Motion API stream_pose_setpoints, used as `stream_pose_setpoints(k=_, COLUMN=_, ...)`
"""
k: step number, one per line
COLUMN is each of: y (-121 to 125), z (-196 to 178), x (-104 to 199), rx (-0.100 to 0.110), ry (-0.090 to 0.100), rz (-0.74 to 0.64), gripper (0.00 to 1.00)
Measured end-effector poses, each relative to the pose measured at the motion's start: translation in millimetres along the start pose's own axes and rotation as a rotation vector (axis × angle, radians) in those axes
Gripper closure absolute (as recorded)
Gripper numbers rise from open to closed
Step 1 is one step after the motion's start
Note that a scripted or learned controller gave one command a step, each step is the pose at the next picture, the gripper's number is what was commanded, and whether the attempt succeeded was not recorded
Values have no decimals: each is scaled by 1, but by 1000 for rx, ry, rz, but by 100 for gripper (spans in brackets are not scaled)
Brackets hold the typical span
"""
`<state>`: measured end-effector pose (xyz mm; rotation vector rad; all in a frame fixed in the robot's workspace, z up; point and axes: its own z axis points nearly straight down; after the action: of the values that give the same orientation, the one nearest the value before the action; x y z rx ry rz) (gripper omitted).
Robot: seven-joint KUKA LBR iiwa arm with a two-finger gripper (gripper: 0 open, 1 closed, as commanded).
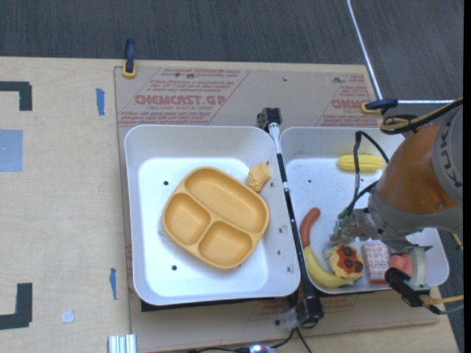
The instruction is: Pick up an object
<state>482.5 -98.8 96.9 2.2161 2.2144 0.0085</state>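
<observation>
My gripper (349, 230) hangs low over the right bin (316, 169), just above a pizza slice toy (346, 259) and right of a red sausage (308, 226). A yellow banana (321, 271) curves along the bin's front left corner. A white and red packet (374, 259) and a pink piece (401, 262) lie beside the pizza, partly under the wrist. A yellow corn cob (359, 163) rests at the bin's back. The arm's orange band (416, 175) covers the bin's right side.
The left bin (147, 197) holds a yellow divided plate (215, 218), with a small tan cheese piece (258, 175) at the plate's upper right edge. A black rod (283, 190) runs between the two bins. Cables loop near the arm at the back right.
</observation>
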Motion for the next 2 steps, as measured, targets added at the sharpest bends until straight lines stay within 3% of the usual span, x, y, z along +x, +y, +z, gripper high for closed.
stream_pose_setpoints(k=1, y=-1, z=-88, x=55, rx=8, ry=3, rz=-2, gripper=100)
stream_pose_setpoints(k=2, y=-1, z=-88, x=55, rx=8, ry=3, rz=-2, gripper=0)
